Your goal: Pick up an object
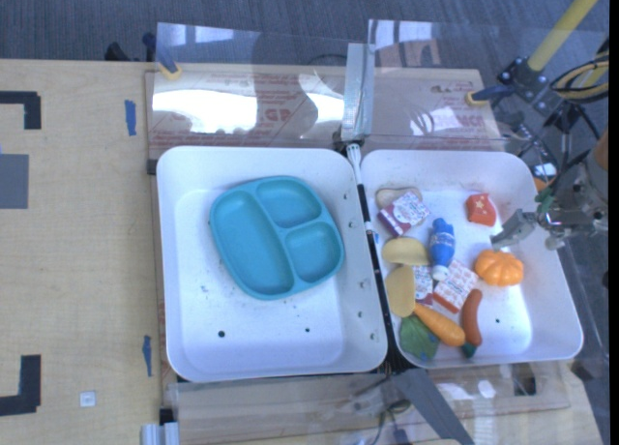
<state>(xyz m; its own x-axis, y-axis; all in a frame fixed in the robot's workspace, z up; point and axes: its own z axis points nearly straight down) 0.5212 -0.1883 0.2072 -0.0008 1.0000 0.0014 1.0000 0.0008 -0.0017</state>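
Camera view: the gripper [515, 228] hangs over the right bin [556, 322], near its right rim, just above the small orange pumpkin [499, 268]; whether its jaws are spread or pressed together cannot be told (nothing visibly sits between them). A blue bottle [441, 243] and carrot [440, 324] lie nearby. The left bin [189, 337] bears a blue divided plate [276, 235].

Left white plastic bin [184, 269]: blue three-compartment plate [278, 236], centred. Right white plastic bin [551, 322]: toy foods heaped toward nine o'clock; orange toy pumpkin [499, 268] at centre, my gripper [517, 228] at its one o'clock.
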